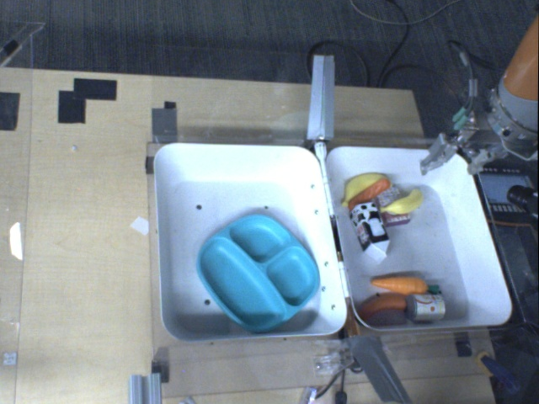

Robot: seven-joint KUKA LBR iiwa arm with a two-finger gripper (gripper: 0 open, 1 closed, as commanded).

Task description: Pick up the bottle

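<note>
The bottle [369,224], white with black patches, lies in the right bin [472,225], near the wall shared with the left bin [181,225]. Two bananas [368,187] lie just beside it. A carrot [402,284] and a can [425,307] lie nearer the front. A blue tray [257,270] lies in the left bin. The gripper [442,151] hangs over the right bin's far corner, fingers spread, pinching nothing.
</note>
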